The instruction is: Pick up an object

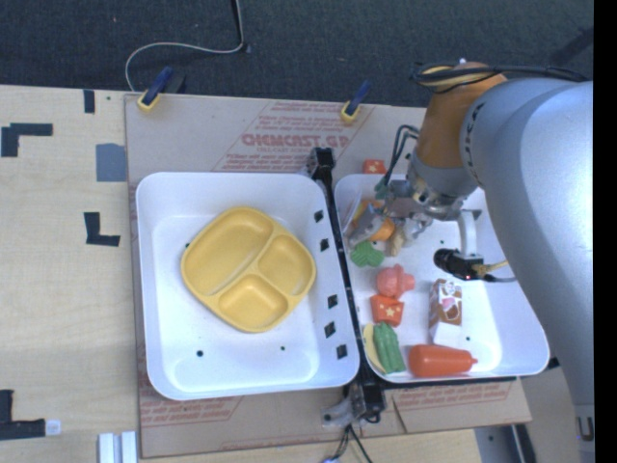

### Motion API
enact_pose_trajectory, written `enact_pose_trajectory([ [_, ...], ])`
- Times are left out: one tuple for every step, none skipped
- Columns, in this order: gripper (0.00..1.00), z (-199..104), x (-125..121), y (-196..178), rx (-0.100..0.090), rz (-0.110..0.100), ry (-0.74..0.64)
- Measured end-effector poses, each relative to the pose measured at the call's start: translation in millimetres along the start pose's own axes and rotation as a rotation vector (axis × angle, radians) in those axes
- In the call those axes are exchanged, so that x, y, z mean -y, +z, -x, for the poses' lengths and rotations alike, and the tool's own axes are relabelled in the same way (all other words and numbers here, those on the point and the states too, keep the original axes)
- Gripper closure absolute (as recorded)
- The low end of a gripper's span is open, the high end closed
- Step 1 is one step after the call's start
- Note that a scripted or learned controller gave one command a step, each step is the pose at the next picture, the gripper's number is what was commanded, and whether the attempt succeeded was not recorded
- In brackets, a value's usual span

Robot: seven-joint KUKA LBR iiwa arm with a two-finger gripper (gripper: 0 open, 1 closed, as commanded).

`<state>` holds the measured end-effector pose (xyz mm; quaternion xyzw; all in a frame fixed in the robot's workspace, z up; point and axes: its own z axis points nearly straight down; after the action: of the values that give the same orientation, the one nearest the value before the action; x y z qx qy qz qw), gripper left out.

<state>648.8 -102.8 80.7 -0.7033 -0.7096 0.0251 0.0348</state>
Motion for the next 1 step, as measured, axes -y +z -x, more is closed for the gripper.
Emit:
enact_pose_trajectory([
  [0.0, -2.7, 6.3, 0.1, 0.009, 0.024, 0.005],
])
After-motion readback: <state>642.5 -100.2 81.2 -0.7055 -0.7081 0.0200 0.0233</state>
